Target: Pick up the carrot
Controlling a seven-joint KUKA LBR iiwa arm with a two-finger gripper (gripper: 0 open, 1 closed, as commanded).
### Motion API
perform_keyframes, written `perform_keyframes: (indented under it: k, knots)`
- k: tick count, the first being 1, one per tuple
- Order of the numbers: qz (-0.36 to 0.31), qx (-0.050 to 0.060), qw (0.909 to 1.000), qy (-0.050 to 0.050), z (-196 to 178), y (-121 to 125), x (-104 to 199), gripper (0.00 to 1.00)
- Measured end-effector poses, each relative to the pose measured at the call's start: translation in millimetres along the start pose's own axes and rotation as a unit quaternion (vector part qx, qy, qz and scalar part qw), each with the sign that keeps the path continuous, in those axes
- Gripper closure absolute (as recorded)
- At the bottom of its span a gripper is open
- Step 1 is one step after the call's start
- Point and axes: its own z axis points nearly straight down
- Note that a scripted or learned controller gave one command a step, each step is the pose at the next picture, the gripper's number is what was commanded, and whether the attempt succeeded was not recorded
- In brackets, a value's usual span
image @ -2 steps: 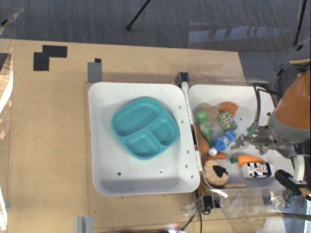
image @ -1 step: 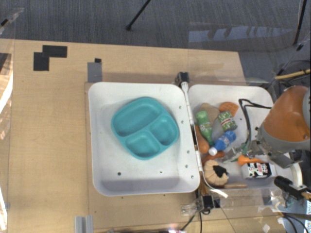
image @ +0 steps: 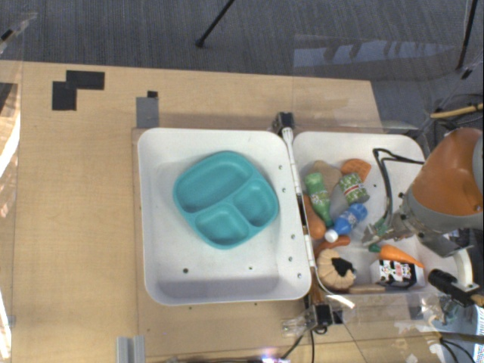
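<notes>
Camera view: end effector (image: 376, 237) grip state unclear, beside tapered orange carrot (image: 399, 254).

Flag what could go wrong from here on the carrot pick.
1. The orange carrot lies right against the black-and-white carton, so the gripper may catch the carton instead.
2. Other orange items sit close by, such as the one under the blue-capped plastic bottle; a wrong pick seems possible.
3. A black cable loops over the right white bin and could snag.

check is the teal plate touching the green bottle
Apart. The camera view shows the teal plate in the left bin and the green bottle in the right bin.
</notes>
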Motion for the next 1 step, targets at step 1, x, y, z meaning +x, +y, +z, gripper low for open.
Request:
perform_keyframes:
  k: [1]
  knots:
    - [0.0, 0.001, 1.0, 0.0, 0.6, -0.6, -0.1, 0.0]
